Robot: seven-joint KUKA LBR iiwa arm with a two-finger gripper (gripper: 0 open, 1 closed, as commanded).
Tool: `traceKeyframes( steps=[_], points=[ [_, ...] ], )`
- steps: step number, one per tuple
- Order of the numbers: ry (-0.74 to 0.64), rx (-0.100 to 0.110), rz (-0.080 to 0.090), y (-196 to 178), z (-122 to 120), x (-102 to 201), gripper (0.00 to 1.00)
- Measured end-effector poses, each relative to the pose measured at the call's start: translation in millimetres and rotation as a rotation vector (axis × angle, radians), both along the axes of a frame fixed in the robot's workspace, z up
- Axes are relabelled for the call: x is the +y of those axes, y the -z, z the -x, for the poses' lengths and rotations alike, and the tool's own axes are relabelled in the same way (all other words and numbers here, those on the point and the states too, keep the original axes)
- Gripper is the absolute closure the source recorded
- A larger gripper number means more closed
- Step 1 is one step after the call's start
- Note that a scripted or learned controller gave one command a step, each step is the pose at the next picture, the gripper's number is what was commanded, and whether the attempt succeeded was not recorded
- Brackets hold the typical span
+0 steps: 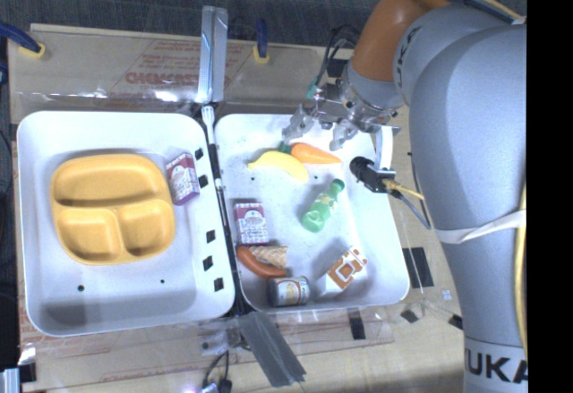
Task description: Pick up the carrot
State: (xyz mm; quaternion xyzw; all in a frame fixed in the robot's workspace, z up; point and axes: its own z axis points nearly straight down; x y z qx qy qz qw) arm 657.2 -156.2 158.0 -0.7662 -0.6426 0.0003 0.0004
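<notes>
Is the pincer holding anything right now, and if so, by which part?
Nothing is held. The pincer hangs open just above the carrot, which lies on the right bin floor beside the banana.

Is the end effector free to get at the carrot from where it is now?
Probably yes: the end effector hangs just above the carrot, nothing lies on it, though the banana touches its left end.
</notes>
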Motion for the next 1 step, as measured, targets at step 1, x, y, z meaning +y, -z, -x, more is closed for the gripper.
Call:
traceKeyframes(
  steps=[1],
  points=[
    [-0.105,-0.004,0.001,63.0,12.9,-41.5,0.0]
  ],
)
